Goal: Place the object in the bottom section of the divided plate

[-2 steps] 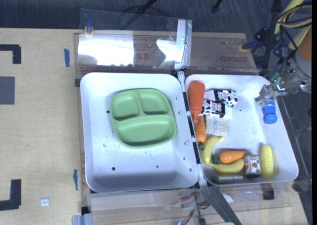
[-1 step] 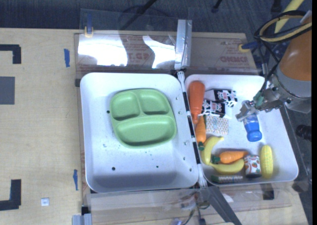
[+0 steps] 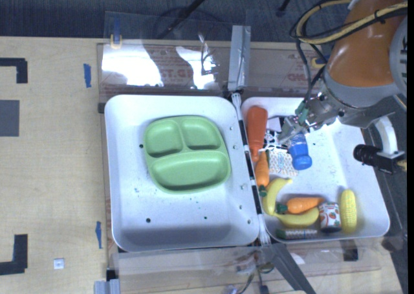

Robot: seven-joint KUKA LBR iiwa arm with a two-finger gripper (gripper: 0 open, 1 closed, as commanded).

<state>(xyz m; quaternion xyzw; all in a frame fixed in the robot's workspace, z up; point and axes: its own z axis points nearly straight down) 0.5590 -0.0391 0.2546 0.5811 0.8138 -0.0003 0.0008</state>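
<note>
Divided plate in left bin, blue object just beneath the jaws, their grip unclear, half hidden

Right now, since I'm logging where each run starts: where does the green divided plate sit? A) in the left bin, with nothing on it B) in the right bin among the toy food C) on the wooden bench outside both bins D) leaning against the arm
A: the green divided plate lies flat in the left bin, all three sections bare, while the toy food, such as the corn cob, sits in the right bin.
</note>
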